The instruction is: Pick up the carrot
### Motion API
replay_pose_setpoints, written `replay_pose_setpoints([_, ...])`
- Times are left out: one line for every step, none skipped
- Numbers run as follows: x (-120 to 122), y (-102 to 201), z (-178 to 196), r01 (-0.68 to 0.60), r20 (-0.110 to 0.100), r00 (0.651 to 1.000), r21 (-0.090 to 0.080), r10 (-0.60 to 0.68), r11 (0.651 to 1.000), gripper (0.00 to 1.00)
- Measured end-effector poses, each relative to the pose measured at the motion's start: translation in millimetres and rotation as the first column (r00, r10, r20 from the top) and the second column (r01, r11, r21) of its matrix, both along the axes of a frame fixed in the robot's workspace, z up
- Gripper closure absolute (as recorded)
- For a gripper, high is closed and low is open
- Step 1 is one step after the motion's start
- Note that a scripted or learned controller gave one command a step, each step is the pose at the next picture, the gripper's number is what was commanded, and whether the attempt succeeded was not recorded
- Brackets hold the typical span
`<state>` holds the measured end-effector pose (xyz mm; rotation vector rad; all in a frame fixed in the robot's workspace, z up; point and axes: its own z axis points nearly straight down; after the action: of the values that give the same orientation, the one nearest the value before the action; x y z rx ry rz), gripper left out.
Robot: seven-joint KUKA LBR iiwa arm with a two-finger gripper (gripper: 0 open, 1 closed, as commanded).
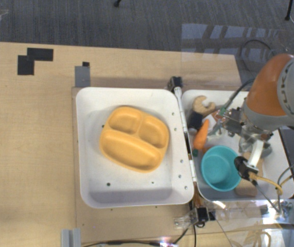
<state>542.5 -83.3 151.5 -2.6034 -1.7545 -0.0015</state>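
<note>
Camera view: carrot (202, 135) lies in the right bin (276, 161), against its left wall, tilted with its tip toward 1 o'clock; teal bowl (220, 168) just beside it at 5 o'clock, tan bread-like piece (202, 105) at 12 o'clock. Gripper (220, 122) sits just beside the carrot's upper end at 2 o'clock; finger state: cannot tell. Left bin (87, 138) on the worktop (31, 148) holds a yellow divided plate (135, 138).

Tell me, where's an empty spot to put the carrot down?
The left bin has bare white floor around the yellow plate, widest along its near edge. The right bin is crowded: carrot, teal bowl and arm sit close together.
</note>
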Motion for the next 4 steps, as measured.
replay_pose_setpoints([7.3,-1.2,-63.1,0.114,0.013,0.993,-0.006,-0.114,0.993,0.00])
replay_pose_setpoints([83.7,-56.8,114.1,0.105,0.018,0.994,-0.006,-0.105,0.994,0.00])
replay_pose_setpoints([49.0,12.4,30.1,0.025,-0.004,1.000,0.002,-0.025,1.000,0.00])
replay_pose_setpoints([15.5,81.7,32.9,-0.131,0.001,0.991,0.000,0.131,0.991,0.00])
